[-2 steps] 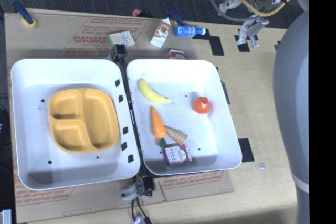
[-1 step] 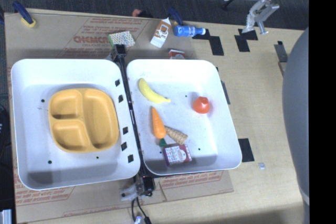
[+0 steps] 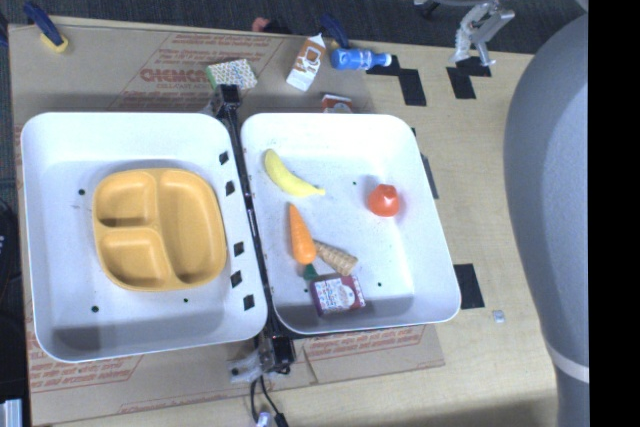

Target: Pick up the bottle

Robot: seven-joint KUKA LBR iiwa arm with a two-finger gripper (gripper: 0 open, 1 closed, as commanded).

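A small blue bottle lies on its side on the cardboard bench top, behind the right bin and outside it. My gripper hangs at the back right of the view, to the right of the bottle and well apart from it, past the right bin's far corner. Nothing shows between its fingers. The grey arm fills the right side.
The right bin holds a banana, a carrot, a tomato, a cone and a dark red pouch. A yellow divided plate lies in the left bin. A small carton and a green block sit near the bottle.
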